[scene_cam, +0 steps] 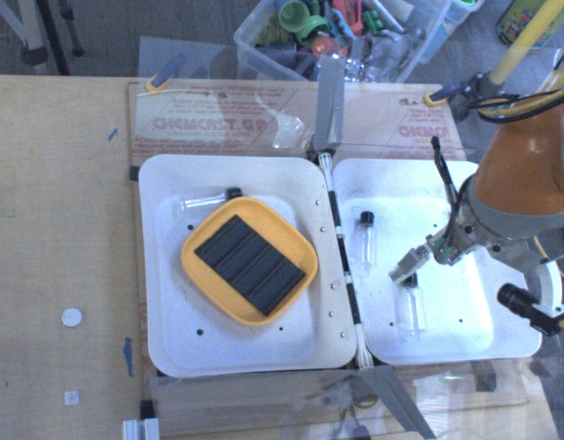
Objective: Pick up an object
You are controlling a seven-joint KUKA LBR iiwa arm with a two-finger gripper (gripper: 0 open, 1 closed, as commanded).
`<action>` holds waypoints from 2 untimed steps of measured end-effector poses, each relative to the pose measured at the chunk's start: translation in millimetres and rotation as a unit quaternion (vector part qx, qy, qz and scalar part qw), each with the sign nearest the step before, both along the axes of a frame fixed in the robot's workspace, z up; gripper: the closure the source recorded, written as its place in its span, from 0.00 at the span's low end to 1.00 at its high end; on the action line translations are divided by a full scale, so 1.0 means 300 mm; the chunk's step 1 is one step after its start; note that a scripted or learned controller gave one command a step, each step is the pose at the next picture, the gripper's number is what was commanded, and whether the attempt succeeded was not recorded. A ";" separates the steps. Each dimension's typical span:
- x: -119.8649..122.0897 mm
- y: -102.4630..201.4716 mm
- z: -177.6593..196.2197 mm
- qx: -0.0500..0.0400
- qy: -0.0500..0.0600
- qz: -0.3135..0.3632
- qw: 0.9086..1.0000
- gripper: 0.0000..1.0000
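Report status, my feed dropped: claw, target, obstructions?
Claw low in right bin, over clear vial. Nothing visibly gripped. Second vial nearby, apart. Yellow tray sits in left bin.

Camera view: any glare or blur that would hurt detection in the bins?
Camera view: even lighting and soft shadows; the white right bin is washed out, so the clear vials barely stand out; the gripper looks slightly soft; the yellow tray in the left bin is sharp and high-contrast.
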State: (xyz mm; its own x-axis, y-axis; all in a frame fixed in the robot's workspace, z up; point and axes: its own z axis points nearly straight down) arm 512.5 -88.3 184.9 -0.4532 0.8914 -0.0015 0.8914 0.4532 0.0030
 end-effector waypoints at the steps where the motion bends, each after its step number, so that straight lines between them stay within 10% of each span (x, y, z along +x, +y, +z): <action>1: 0.193 -0.027 0.253 -0.001 0.000 0.030 1.000 0.00; 2: 0.116 -0.219 -0.322 -0.001 -0.003 0.037 0.999 0.00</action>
